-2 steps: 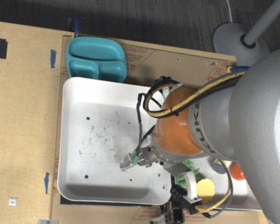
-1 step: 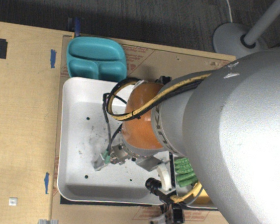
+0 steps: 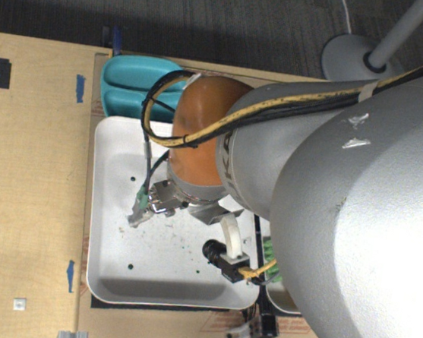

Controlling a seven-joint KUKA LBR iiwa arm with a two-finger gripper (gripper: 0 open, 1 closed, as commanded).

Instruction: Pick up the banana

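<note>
My gripper [image 3: 139, 214] hangs low over the left white bin [image 3: 109, 190], near the bin's middle-left floor. Nothing can be made out in it. The grey arm with its orange band [image 3: 200, 136] reaches in from the right and covers most of the bin's right half and all but a corner of the right bin. The bare floor around the gripper carries only small dark specks.
A teal object [image 3: 134, 82] lies just beyond the far edge of the left bin. Yellow and black cables [image 3: 157, 112] loop from the arm above the bin. The cardboard bench top [image 3: 26, 180] stretches away to the left, with blue tape marks.
</note>
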